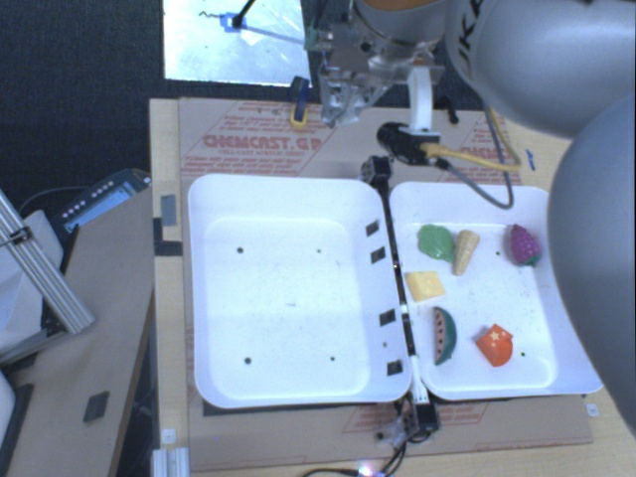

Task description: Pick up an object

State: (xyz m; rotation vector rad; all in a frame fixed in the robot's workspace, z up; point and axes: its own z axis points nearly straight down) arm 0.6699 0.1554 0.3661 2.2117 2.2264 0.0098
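Approach step: hand (343,92) hovers at top centre above the bins, grip state not discernible, nothing visibly held; next it likely must descend toward the right bin (566,366) toys.

Both white bins (288,192) look like smooth, faintly glossy moulded plastic, resting on a matt brown cardboard sheet (248,139) printed in red. Right of the bins' shared black-clipped seam, the toy foods (the strawberry (495,345) among them) look like matt plastic. Above that seam, the gripper (343,105) is bare, shiny metal.
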